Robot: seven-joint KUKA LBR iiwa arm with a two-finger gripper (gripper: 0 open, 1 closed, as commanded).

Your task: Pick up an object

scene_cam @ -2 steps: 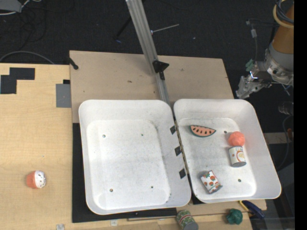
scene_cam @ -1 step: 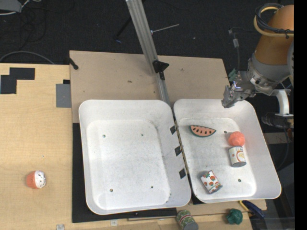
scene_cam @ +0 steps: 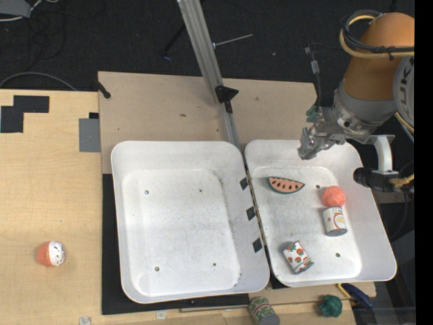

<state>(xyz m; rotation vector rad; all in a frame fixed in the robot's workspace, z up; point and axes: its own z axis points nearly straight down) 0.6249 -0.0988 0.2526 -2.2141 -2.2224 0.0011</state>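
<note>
The right bin (scene_cam: 365, 263) holds a watermelon slice (scene_cam: 285, 185), a small red ball (scene_cam: 333, 196), a small can with a yellow label (scene_cam: 334, 221) and a white carton with red print (scene_cam: 296, 256). My gripper (scene_cam: 308, 147) hangs over the bin's far edge, up and to the right of the watermelon slice. It points down and left, apart from every object. Nothing shows between its tips.
The left bin (scene_cam: 176, 222) lies beside the right one. A slanted metal rail (scene_cam: 206, 53) rises behind the bins. An orange and white ball (scene_cam: 51, 254) rests on the bench at far left. A small can (scene_cam: 260, 310) and a green object (scene_cam: 331, 306) lie at the front edge.
</note>
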